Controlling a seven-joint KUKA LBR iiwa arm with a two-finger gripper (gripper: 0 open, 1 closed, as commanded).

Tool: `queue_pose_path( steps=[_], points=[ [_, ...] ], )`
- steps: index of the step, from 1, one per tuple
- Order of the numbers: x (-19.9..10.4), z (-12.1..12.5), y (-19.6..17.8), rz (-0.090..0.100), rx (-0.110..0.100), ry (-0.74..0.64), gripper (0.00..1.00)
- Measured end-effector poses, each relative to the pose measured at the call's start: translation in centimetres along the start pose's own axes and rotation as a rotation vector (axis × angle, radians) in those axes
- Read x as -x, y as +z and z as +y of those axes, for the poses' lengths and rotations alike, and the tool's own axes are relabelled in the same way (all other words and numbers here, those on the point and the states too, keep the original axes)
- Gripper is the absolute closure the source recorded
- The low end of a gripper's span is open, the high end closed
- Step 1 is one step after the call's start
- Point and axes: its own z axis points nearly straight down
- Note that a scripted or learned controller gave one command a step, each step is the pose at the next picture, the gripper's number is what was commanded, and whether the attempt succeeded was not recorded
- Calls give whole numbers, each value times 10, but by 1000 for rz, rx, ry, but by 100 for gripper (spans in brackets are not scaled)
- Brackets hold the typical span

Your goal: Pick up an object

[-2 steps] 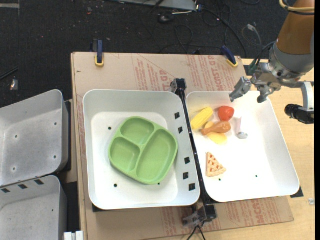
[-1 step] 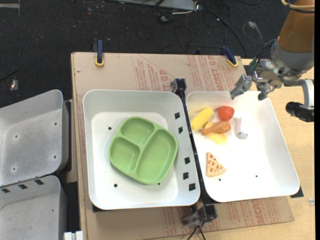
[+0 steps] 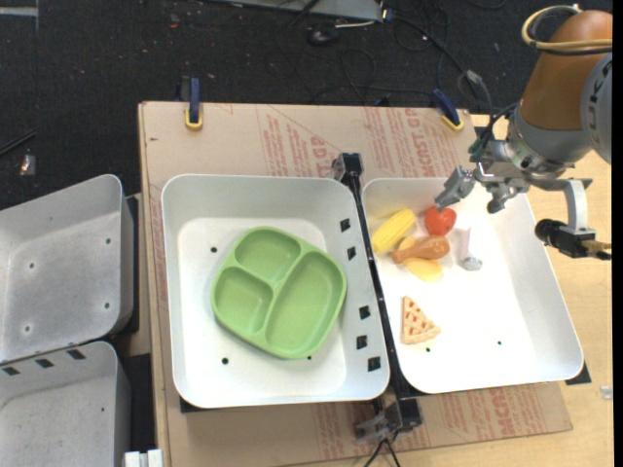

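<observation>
My gripper (image 3: pixel 477 194) hangs over the back of the right bin (image 3: pixel 526 339), its two fingers spread open with nothing between them. Just left of and below it lies a red tomato (image 3: pixel 440 221). Beside the tomato are a yellow corn cob (image 3: pixel 392 229), an orange-brown sausage-like piece (image 3: pixel 423 249) and a small yellow piece (image 3: pixel 425 269). A pale small item (image 3: pixel 470 253) stands right of these. A pizza slice (image 3: pixel 419 321) lies nearer the front.
The left bin (image 3: pixel 195 358) holds a green divided plate (image 3: pixel 279 291). A black divider (image 3: pixel 368 280) runs between the bins. The right half of the right bin is bare white floor. Grey trays (image 3: pixel 58 261) sit off the bench at left.
</observation>
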Motion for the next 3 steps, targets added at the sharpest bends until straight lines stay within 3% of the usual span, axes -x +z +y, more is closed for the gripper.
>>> queue_pose_path(
  steps=[2,3],
  points=[
    [1,17,98,0,-1,-4,0],
    [1,16,86,1,-6,-4,100]
  ],
)
